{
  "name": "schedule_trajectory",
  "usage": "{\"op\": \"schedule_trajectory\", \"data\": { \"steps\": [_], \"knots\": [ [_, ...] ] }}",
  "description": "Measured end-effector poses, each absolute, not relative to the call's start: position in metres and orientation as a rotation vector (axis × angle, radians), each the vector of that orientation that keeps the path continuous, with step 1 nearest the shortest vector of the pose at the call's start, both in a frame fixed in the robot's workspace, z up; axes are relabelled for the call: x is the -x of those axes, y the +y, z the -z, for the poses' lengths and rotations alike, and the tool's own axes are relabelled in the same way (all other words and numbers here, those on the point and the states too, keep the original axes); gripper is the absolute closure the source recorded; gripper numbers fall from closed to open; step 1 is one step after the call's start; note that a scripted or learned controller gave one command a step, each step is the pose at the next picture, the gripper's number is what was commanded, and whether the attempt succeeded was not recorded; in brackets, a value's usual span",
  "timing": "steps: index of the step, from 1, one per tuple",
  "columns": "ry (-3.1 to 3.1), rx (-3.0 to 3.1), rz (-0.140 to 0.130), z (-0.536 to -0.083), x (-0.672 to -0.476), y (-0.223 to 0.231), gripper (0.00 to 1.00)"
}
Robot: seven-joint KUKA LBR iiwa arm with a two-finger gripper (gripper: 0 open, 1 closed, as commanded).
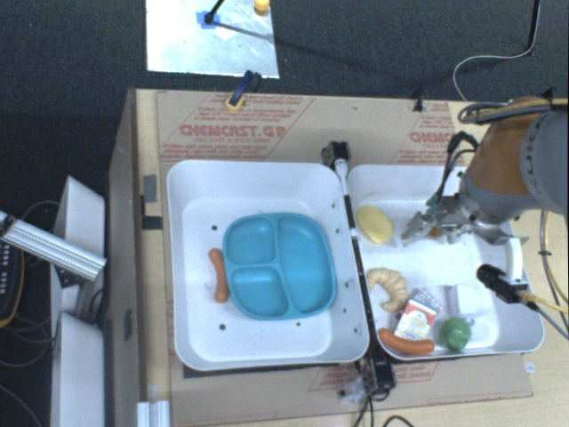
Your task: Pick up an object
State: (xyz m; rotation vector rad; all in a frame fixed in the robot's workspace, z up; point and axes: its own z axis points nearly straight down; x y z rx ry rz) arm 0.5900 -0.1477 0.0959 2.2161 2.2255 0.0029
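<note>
Two white bins are being carried side by side on the surface [267,123]. In the left bin [191,203], a blue tray [277,265] with three parts is being kept near the middle. A small sausage [218,276] is being left just beside the tray's left edge.

In the right bin [524,332], several toy foods are being kept. A yellow lemon [375,224] is being seen near the top left. A croissant [389,285] is lying below it. A small red and white box [416,317] is being leaned just beside the croissant. A longer sausage [405,344] is lying along the bottom edge, touching the box. A green ball [455,334] is being kept just to the right of the box.

The arm [507,163] is being reached in from the right. The hand [425,227] is being held low over the right bin, to the right of the lemon and apart from it. Nothing is being seen between its fingers. Whether the hand is released or clenched cannot be told.
</note>
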Motion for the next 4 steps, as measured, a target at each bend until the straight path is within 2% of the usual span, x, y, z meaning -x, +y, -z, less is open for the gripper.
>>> {"op": "schedule_trajectory", "data": {
  "steps": [1,2,3,4],
  "knots": [
    [2.221,-2.219,0.0,-0.119,-0.538,-0.171,0.0],
    [2.224,-2.215,-0.004,-0.124,-0.619,-0.151,0.0],
    [2.222,-2.219,0.0,-0.084,-0.623,-0.176,0.0],
    [2.22,-2.218,0.0,-0.115,-0.567,-0.208,0.0]
  ]
}}
